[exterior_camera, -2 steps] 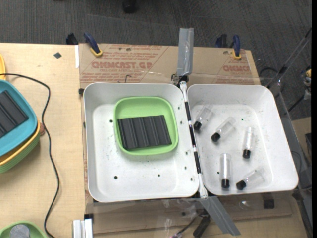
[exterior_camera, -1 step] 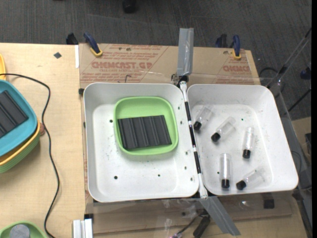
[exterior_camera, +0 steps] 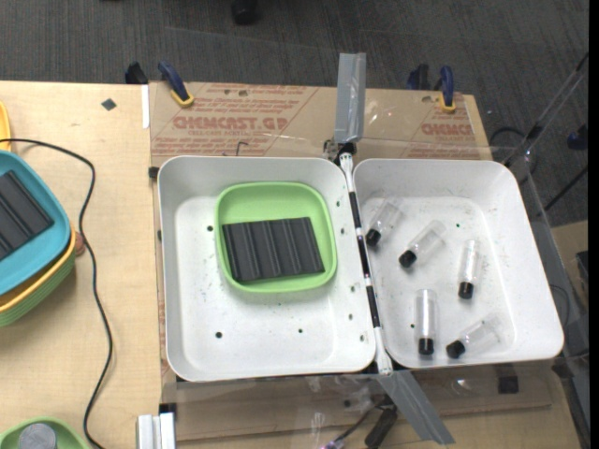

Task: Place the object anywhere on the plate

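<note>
Clear plastic vials (exterior_camera: 426, 321) with black caps, lying in right bin (exterior_camera: 538, 251), green plate (exterior_camera: 323, 213) in left bin (exterior_camera: 187, 279), pincer state untellable

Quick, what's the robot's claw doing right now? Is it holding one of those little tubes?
Claw: cannot be told from this picture. Five clear tubes with black caps lie loose in the right bin; the green plate carries only its dark ribbed mat.
</note>
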